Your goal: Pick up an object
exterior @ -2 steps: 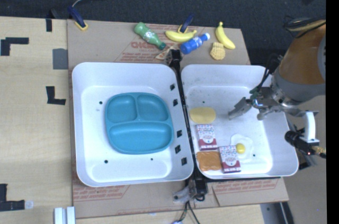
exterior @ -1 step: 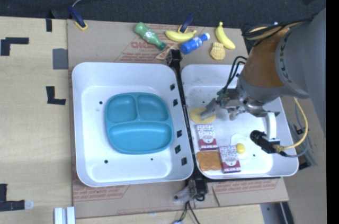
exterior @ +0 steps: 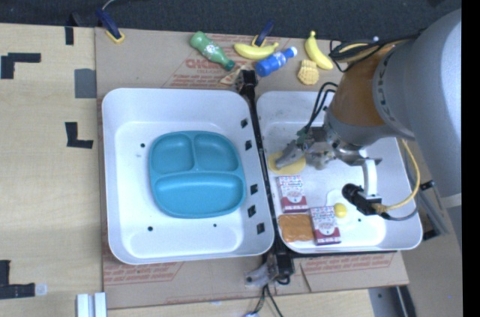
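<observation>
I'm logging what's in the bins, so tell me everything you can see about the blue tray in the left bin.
The blue tray is a light blue, plastic-looking meal tray with rounded corners. It has three compartments: two smaller ones along the far side and one wide one along the near side, and nothing shows in any of them. It lies flat, right side up, slightly turned, near the middle of the left bin, resting on the bin's white floor. Nothing else touches it.
</observation>
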Controlling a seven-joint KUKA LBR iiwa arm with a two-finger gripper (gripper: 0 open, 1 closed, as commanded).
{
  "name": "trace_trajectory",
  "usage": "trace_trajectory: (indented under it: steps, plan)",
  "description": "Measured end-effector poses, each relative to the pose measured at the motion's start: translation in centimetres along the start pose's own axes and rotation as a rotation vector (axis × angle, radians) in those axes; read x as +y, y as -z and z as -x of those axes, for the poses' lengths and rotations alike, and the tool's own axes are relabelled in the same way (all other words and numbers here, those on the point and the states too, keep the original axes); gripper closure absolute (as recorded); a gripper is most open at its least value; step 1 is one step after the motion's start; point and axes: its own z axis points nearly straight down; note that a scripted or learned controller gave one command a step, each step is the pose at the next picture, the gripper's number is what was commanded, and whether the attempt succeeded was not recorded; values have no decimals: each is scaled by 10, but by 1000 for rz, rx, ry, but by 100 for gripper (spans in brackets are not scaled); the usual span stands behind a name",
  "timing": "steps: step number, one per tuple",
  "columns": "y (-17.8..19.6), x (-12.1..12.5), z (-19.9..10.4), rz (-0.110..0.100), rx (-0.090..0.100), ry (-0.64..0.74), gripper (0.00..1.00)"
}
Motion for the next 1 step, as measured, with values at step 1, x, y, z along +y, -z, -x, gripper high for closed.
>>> trace_trajectory:
  steps: [1]
  plan:
    - [0,30,3,3,0,0,0]
